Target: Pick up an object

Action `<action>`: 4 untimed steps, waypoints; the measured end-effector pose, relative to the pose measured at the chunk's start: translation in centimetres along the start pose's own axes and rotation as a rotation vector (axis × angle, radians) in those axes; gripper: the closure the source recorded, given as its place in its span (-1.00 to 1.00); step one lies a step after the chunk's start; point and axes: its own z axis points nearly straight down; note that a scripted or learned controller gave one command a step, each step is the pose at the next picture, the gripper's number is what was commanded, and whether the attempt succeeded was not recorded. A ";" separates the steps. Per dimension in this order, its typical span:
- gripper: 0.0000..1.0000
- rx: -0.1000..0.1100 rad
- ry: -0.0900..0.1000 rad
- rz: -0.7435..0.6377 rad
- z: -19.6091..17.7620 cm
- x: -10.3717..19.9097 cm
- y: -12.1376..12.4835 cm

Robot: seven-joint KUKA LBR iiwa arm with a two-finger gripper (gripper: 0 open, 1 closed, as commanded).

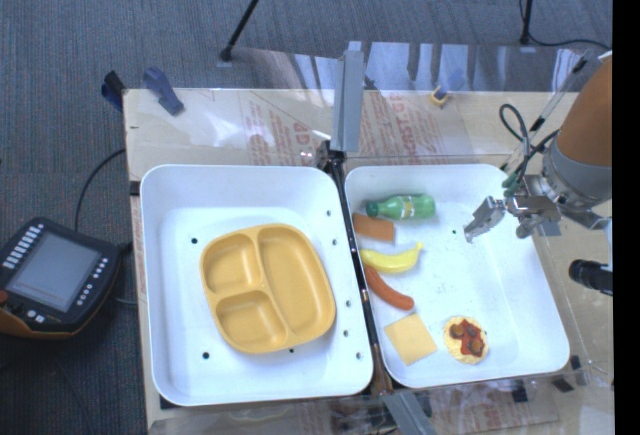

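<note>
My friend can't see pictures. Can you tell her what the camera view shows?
A robot arm's end effector hovers over the right white bin, which holds a green bottle, banana, hot dog, cheese slice and small pizza. The left white bin holds a yellow divided plate.

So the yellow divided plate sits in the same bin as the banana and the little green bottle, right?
Not quite. The camera view shows the yellow divided plate alone in the left bin. The banana and the green bottle lie in the right bin, where the gripper hovers.
</note>
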 end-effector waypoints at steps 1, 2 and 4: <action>-1.00 -0.001 -0.001 -0.175 10.8 6.1 4.3; -1.00 0.000 -0.001 -0.232 10.7 9.1 0.9; -1.00 -0.008 -0.003 -0.310 5.7 9.2 7.3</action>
